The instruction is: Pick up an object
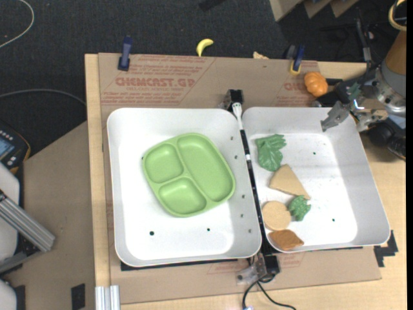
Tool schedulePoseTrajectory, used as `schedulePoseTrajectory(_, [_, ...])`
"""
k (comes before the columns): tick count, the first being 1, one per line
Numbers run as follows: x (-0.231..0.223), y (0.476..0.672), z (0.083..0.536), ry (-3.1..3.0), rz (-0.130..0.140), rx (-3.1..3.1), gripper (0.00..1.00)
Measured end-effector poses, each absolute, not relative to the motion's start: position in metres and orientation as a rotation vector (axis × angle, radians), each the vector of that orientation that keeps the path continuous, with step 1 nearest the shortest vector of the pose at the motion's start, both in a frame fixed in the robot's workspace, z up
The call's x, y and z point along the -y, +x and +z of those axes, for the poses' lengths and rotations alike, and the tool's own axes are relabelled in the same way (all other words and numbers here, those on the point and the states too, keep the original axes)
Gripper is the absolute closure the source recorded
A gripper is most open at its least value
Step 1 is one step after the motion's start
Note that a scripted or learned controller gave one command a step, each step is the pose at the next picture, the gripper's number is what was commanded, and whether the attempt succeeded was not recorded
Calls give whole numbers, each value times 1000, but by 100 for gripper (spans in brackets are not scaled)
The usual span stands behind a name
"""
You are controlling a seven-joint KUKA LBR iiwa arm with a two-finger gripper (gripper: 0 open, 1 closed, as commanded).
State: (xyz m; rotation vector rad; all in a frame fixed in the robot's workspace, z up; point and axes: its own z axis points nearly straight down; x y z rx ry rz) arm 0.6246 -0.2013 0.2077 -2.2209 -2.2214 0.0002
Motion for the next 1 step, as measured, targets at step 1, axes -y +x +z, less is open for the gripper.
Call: schedulePoseTrajectory(1, [109, 567, 93, -2203, 8, 2216, 0])
